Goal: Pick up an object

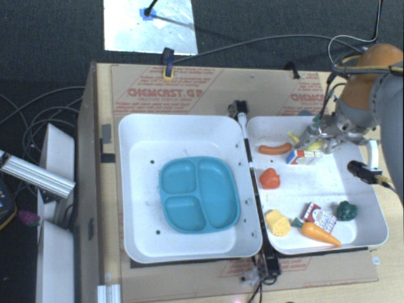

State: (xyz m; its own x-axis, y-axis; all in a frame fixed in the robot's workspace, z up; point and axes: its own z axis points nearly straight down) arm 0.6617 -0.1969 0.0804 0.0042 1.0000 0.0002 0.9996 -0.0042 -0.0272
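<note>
A small white, blue and red carton lies on its side near the back of the right bin, and the end effector is low over it, just above and to its right, with a yellow piece and a thin yellow sliver beside the metal parts. The pictures do not make clear whether the end effector is wide, narrow or closed around anything, because its tip blends into the clutter below it. Just left of the carton lies an orange sausage, roughly level across the bin. Nearer the middle, by the divider between the bins, sits a red pepper. Along the front edge of the same bin are a yellow corn piece, an orange carrot lying at a slant, a red and white packet touching the carrot from behind, and a dark green broccoli to the right, slightly apart from the packet. The grey arm with its orange band comes in from the right above the bin's back corner. The left bin holds a blue divided tray set at a slight angle near its centre. Both bins rest on a cardboard-covered surface printed with red lettering.
</note>
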